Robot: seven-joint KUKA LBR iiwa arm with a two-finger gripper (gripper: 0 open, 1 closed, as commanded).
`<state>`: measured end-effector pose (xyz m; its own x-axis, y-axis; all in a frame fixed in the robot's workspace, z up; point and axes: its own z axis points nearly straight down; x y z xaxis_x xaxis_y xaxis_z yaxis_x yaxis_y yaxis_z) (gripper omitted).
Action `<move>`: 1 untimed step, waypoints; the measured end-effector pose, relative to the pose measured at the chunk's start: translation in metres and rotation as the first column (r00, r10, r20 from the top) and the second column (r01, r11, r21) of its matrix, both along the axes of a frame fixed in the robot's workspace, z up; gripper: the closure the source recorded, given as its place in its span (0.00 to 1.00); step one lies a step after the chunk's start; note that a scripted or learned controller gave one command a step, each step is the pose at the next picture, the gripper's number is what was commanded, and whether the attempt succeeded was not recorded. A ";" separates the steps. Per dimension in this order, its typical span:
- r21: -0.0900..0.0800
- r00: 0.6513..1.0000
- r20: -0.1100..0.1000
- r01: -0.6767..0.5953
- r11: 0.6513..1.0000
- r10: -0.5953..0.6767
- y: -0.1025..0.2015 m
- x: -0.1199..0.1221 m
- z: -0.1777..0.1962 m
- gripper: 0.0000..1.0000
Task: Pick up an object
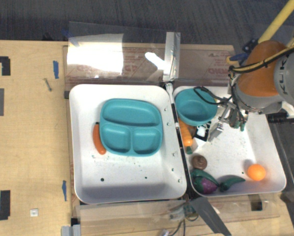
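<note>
Where dark carpet [137,9] ends, a tan bench [24,132] bears two white bins [83,181].

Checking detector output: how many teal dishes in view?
2. A divided teal tray in the left bin; a teal bowl at the right bin's far-left corner. None visibly hidden.

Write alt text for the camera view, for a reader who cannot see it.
A grey and orange robot arm reaches from the right over the right bin, its gripper beside a teal bowl. That bin also holds an orange ball. The left bin holds a teal divided tray.
</note>
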<state>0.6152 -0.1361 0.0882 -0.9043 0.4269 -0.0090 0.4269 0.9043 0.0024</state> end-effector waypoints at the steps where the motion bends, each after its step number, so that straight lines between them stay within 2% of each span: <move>1: -0.011 0.986 0.000 0.165 0.986 -0.165 0.006 -0.009 0.001 0.00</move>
<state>0.6059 -0.1300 0.0894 -0.8214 0.5702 -0.0139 0.5703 0.8214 -0.0076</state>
